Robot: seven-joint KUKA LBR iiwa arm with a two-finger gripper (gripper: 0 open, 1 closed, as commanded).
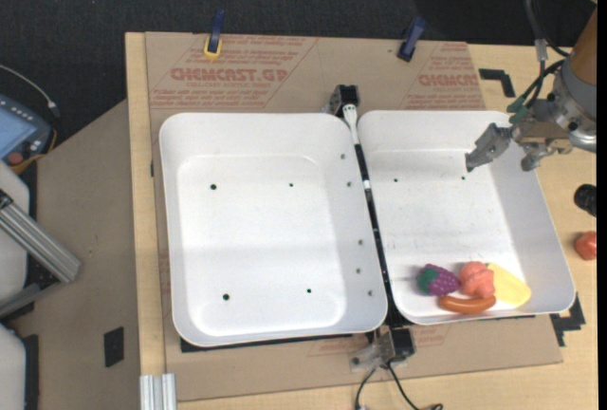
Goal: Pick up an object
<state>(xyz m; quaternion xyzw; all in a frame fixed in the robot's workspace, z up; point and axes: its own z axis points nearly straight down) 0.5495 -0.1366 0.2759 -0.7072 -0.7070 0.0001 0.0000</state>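
Down at the near edge of the big brown cardboard-covered desk (pixel 285 66), closest to my camera, I see a small black clamp with a wire (pixel 391 346) where the two bins meet. After the desk, the biggest things are the two bins. On the left sits the shallow white plastic bin (pixel 256 223) with only small dark dots on its floor. On the right sits the second shallow white plastic bin (pixel 446 218), and all the toys are in its near corner.

Next in size is my grey robot arm (pixel 580 85), coming in from the right. Its grey metal claw (pixel 497 150) hangs over the far right part of the right bin, well apart from the toys. It holds nothing. I cannot tell if it is spread or pressed together.

Now the small things, all bunched up and touching: a soft yellow toy (pixel 512 288), a pink-orange lumpy toy (pixel 477 278), an orange sausage-shaped toy (pixel 467 304) and a purple toy bunch of grapes (pixel 438 280).

I think the trouble is that bunch. If I drop the claw there, it could bump two toys at once, push them into the bin wall, and close on nothing.
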